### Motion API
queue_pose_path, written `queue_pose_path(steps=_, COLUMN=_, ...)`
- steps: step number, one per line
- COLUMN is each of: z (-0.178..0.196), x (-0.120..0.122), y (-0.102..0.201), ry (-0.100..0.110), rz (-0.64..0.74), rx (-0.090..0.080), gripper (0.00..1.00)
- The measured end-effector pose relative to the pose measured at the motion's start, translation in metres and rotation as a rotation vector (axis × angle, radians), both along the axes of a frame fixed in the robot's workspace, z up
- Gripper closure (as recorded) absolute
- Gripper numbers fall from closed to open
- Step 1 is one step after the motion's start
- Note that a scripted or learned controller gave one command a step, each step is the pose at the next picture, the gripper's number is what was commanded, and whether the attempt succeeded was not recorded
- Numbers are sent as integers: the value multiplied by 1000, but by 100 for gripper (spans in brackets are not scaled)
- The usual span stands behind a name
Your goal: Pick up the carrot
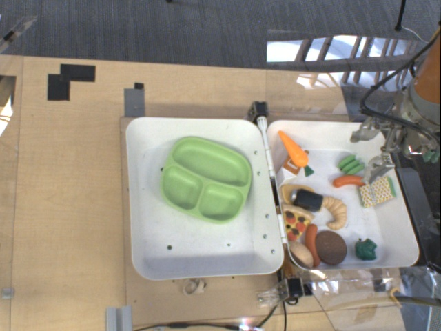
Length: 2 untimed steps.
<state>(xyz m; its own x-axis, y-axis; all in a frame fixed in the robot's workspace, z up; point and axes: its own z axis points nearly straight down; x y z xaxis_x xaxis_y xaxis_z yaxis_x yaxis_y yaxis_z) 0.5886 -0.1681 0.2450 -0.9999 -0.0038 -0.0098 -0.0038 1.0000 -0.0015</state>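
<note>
I see the carrot [294, 152]: orange, tapered, green-tipped, lying upper left in the right bin [406, 250]. Hand [383, 158] at frame right; grip state I cannot tell.

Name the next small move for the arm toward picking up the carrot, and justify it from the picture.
Probably shift the gripper leftward across the right bin until it hangs above the carrot. The gripper sits near the bin's right side, beside the waffle piece, while the carrot lies apart at the upper left.

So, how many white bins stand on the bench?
2. The left bin holds a green divided plate; the right bin holds the carrot and other toy food.
</note>
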Motion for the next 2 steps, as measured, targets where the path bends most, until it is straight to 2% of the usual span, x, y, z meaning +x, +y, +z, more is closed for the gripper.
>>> queue_pose_path(steps=1, z=-126, x=8, y=69, ry=-25, rz=-60, rx=-2, gripper=0)
queue_pose_path(steps=2, z=-137, x=36, y=71, ry=-12, rz=-605, rx=1, gripper=0)
